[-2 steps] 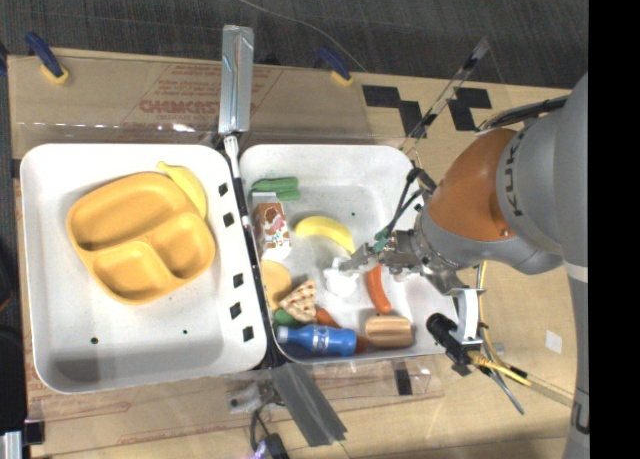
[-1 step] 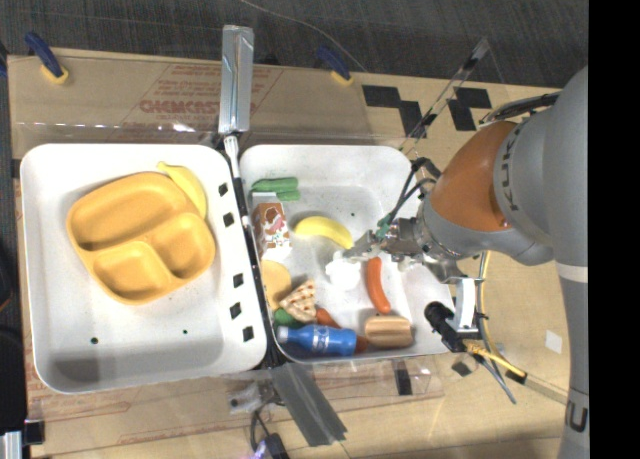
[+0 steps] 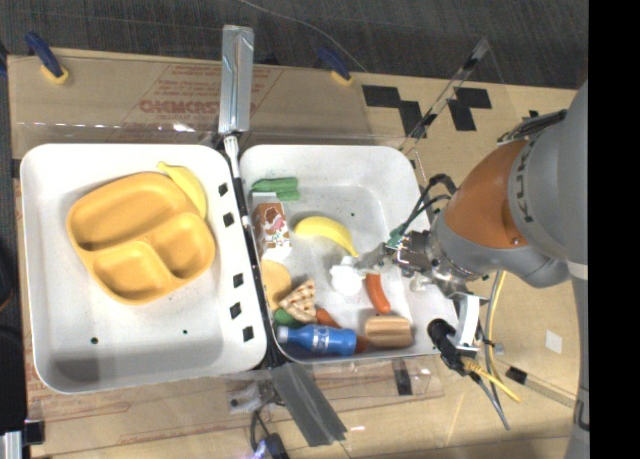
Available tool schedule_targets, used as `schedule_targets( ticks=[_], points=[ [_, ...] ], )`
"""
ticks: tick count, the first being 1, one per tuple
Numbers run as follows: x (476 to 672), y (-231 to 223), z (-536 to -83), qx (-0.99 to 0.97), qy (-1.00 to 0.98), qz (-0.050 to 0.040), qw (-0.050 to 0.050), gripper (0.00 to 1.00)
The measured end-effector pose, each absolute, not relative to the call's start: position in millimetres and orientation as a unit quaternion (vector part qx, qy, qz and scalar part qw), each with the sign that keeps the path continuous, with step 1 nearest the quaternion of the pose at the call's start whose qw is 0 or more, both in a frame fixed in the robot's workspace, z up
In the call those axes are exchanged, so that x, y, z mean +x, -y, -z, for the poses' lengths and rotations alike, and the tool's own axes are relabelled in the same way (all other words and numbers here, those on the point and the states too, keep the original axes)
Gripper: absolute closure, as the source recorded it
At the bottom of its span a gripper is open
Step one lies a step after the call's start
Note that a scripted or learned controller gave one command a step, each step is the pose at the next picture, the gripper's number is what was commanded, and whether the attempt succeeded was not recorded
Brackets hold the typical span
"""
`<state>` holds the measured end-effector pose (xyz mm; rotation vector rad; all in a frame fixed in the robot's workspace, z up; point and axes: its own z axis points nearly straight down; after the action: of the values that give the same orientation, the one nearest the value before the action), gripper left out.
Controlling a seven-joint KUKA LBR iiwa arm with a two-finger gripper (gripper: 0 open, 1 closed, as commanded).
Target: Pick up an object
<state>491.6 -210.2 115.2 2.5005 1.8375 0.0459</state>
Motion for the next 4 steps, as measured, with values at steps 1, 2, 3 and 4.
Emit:
schedule_targets(
  ticks=[1, 2, 3, 4],
  points=[
    [534.7, 193, -132, 0.781, -0.625, -0.0003, -0.001, 0.00],
    [513.4, 183, -92, 0.786, -0.618, 0.0003, -0.001, 0.00],
    [513.8, 183, -101, 0.785, -0.619, 0.0010, -0.002, 1.00],
    [514.0, 182, -110, 0.784, -0.621, 0.0013, -0.004, 1.00]
  ],
)
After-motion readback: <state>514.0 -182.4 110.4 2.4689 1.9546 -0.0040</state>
